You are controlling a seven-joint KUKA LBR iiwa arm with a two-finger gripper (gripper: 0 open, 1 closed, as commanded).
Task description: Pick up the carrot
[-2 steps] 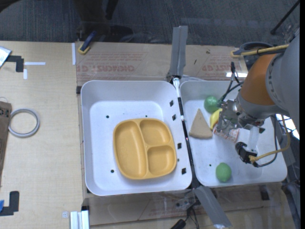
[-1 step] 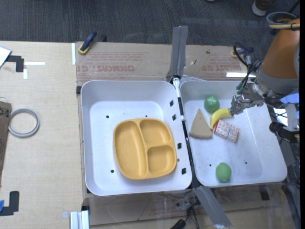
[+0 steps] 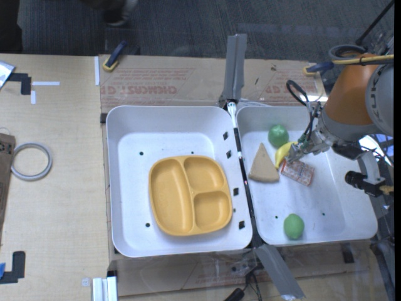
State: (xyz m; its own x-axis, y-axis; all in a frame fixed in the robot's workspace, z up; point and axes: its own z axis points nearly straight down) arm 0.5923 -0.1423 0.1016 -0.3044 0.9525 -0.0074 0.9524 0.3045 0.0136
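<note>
item: right white bin point(image 3: 351, 231), contents placed from the tan wedge-shaped block point(image 3: 263, 165).
- green ball point(image 3: 278, 135): just above the wedge.
- yellow curved piece point(image 3: 283, 153): touching the wedge's right edge.
- reddish-pink flat piece point(image 3: 296, 172): just right of the wedge, long axis slanting down to the right.
- second green ball point(image 3: 293, 226): well below the wedge.
- two-finger gripper point(image 3: 302, 150): right of the wedge, low over the yellow and reddish pieces; spread or closed, too blurred to tell.
- carrot: not surely identified; judged likeliest the reddish piece, lying just below the gripper.
item: left white bin point(image 3: 125, 168), holds a yellow divided tray point(image 3: 188, 193), left of the wedge.
</note>
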